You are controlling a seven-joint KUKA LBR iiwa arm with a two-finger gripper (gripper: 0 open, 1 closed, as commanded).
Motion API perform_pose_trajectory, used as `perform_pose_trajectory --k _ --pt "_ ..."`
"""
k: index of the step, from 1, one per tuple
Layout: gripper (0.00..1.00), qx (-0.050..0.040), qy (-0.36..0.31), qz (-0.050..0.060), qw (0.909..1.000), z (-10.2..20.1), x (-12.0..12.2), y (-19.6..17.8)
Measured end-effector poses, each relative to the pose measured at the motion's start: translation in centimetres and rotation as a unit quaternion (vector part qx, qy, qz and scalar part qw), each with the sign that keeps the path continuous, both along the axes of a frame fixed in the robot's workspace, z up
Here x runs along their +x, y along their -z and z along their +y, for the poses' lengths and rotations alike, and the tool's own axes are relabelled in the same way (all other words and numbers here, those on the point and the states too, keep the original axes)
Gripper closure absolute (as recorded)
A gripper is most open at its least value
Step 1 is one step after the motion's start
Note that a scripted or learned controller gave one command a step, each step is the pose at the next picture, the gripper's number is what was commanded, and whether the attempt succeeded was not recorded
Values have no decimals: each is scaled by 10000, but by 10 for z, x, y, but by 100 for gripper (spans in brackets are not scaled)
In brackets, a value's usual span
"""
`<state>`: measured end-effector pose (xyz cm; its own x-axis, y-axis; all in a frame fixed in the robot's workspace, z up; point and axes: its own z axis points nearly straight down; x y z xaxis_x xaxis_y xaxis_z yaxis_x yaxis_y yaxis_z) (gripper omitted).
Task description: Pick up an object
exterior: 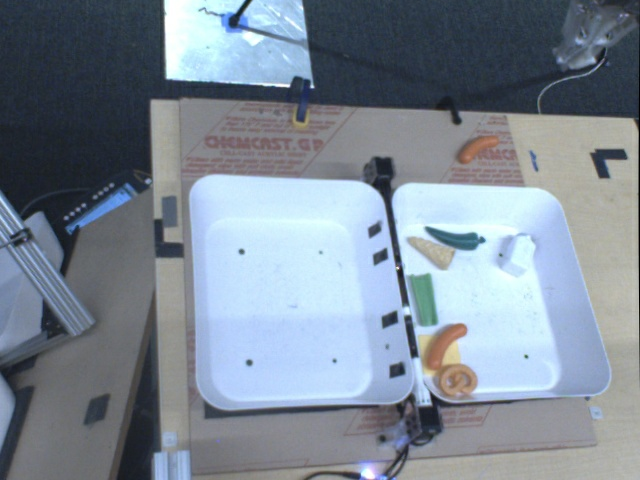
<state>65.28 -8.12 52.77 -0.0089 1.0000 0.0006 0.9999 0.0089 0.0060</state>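
Observation:
The right bin point(570, 298) holds several small toy foods. A dark green pepper point(455, 237) lies near its back, with a tan wedge point(432, 253) just in front of it and a white block point(515, 254) to the right. A green strip point(423, 298) lies along the left wall. An orange sausage point(446, 337) rests on a yellow piece, and a pretzel point(457, 379) sits in the front left corner. My gripper point(590, 30) hangs at the far top right, well clear of both bins, with nothing seen in it.
The left bin point(290, 288) stands beside the right one, joined by a black hinge strip point(395, 278). Another orange sausage point(478, 148) lies on the cardboard behind the right bin. A clamp point(299, 103) sits at the bench's back edge.

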Motion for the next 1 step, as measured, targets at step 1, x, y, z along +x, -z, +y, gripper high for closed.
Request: perform_pose_trajectory --k 1 --pt "100 4 3 7 10000 44 -54 -9"
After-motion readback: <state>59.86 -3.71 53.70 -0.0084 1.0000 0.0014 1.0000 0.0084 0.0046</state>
